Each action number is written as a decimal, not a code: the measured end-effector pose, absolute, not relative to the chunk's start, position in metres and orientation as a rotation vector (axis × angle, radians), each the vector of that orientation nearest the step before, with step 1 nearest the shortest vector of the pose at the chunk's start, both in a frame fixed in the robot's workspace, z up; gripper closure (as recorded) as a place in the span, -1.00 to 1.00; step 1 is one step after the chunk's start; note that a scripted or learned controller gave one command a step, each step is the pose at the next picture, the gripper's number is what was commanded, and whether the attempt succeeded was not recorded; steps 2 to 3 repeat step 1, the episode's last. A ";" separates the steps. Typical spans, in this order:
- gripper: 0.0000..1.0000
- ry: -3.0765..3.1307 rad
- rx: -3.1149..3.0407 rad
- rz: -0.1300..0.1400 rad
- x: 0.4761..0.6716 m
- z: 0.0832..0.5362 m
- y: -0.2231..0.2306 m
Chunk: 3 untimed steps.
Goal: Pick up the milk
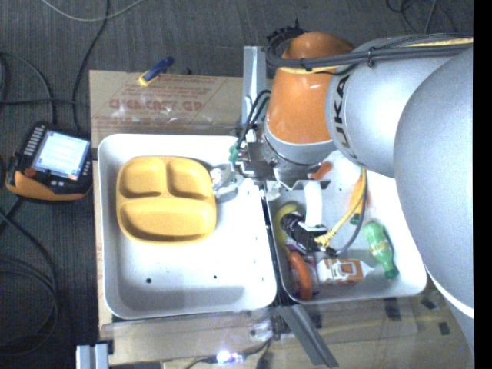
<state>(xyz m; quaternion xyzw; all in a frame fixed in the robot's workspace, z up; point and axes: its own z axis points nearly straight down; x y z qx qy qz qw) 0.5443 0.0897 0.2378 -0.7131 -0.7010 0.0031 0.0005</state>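
Claw (224, 180): low over the right part of the left white bin (184, 290), just beside the right edge of the yellow tray. Whether it stands wide or narrow cannot be told from this slant; nothing shows gripped in it.

Arm (400, 106): grey, with an orange band, reaching in from the right and covering much of the right white bin (411, 283).

Yellow tray (165, 198): three compartments, lying flat in the upper half of the left bin. The bin floor in front of it is bare.

Milk carton (340, 270): lying on its side at the front of the right bin, white with orange-brown print, well apart from the claw.

Green bottle (380, 248): just right of the carton, tilted.

Red-orange oblong item (300, 277): just left of the carton, along the bin's left wall.

Yellow rounded item (286, 208): further back, partly hidden.

Cardboard sheet (161, 102): red print, under the bins.

Blue and yellow tool (156, 70): at the cardboard's rear edge.

Teach pendant (50, 164): lit screen, on the dark carpet (46, 283) at left, among cables.
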 end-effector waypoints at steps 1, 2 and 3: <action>-1.00 -2.414 -2.002 0.009 0.498 0.127 0.105; -1.00 -2.414 -2.002 0.009 0.498 0.127 0.105; -1.00 -2.414 -2.002 0.009 0.498 0.127 0.105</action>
